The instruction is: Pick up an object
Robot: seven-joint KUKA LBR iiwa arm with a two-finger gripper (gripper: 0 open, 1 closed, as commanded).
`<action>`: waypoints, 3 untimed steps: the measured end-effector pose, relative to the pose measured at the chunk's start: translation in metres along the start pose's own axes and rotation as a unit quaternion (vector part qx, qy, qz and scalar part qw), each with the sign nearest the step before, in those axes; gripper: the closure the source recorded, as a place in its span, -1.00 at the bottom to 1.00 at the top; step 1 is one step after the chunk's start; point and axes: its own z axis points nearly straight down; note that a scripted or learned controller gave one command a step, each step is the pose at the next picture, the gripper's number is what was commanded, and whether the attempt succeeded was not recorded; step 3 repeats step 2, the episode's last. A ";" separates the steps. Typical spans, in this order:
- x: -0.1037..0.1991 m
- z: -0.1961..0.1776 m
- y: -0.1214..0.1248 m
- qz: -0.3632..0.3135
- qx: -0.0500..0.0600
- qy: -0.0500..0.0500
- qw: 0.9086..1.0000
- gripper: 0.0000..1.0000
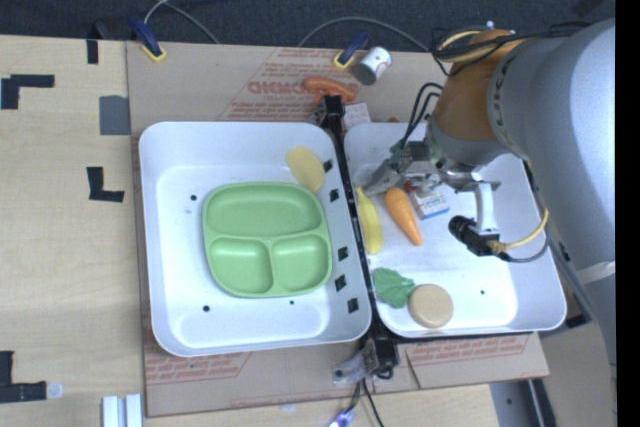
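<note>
Looming closest at the right: grey arm, orange band above the wrist, reaching down into the right bin. Hand low over the upper left part of that bin, just above the thick end of an orange carrot; open or closed, cannot tell, and nothing visibly clamped in it. Carrot lying flat on the bin floor, slanted, tip toward the lower right. Beside the carrot on its right, close under the wrist, a small white and blue box. Left of the carrot, along the bin's left wall, a yellow banana. Nearer the front edge, a green leafy piece touching a round tan bun. In the left bin, a pale green divided plate at the middle and a yellow lemon-shaped piece near the upper right corner, just off the plate's rim. Beneath both bins, brown cardboard on the bench. Behind the bins on the cardboard, an orange sausage-shaped toy and a small grey cylinder. At the cardboard's far edge, two blue and yellow clamps, well apart.
</note>
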 end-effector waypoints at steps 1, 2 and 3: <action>-0.004 0.001 -0.002 -0.001 0.001 0.002 1.000 -1.00; -0.004 -0.008 -0.003 -0.001 0.005 0.003 1.000 1.00; -0.004 -0.008 -0.003 -0.001 0.005 0.003 1.000 1.00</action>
